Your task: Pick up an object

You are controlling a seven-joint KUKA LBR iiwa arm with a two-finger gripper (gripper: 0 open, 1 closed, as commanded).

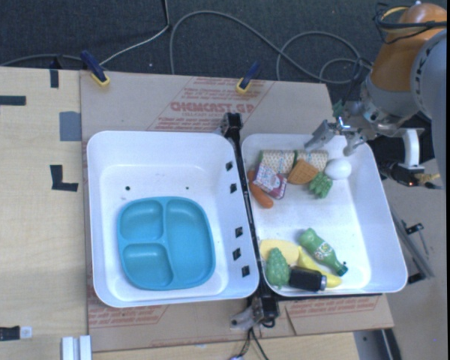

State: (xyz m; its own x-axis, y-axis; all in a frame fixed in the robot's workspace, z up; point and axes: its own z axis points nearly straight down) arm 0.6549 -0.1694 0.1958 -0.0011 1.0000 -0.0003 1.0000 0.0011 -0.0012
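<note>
Pincer (334,135) spread wide, holding nothing, above right bin's (382,223) far edge, near white egg (337,169) and broccoli (320,186)

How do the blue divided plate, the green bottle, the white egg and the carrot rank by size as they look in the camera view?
1. Blue divided plate, by far the largest.
2. Green bottle.
3. Carrot and white egg: too alike to rank; the carrot is partly covered by a packet.
</note>
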